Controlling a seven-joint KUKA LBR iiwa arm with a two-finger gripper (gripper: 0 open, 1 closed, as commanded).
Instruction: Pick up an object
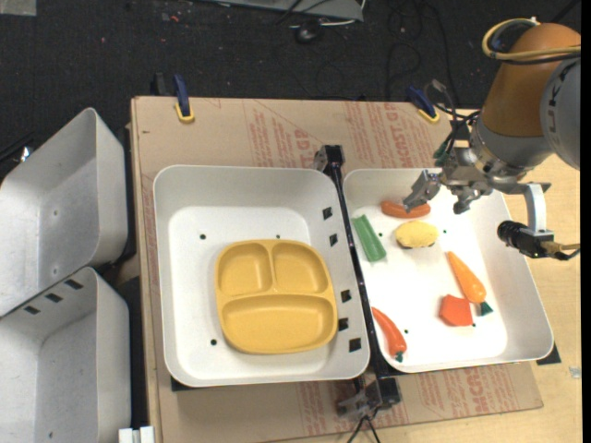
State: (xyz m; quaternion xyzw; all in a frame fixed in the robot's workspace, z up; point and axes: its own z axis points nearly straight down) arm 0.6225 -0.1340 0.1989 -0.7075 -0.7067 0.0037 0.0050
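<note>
A cardboard-topped bench (277,123) stood over a dark floor strewn with cables, bearing two shallow white bins side by side.

The gripper (445,190) hung over the far part of the right bin (526,335), its two dark fingers spread apart with nothing between them. One finger (420,192) pointed down just beside the orange sausage-shaped piece (406,209) lying at the bin's far left; whether it touched the piece could not be told. The other finger (469,197) was over bare white floor. Above the gripper, the arm's orange band (522,81) and grey body (565,109) reached in from the right, with a black cable fitting (522,236) hanging off the wrist over the bin's right wall.

Near the gripper, a pale yellow lump (417,235) lay just in front of the orange piece. A green stick (369,237) lay to its left, along the bin's left wall. An orange carrot (466,278) lay slanted towards the middle right, and just beside its lower end was a red-orange chunk (454,311). A red-orange pepper with a green tip (391,331) lay at the near left corner.

The left bin (185,201) held a yellow divided tray (275,295), lying flat towards its near side. Blue clamps (183,100) gripped the bench's far edge
</note>
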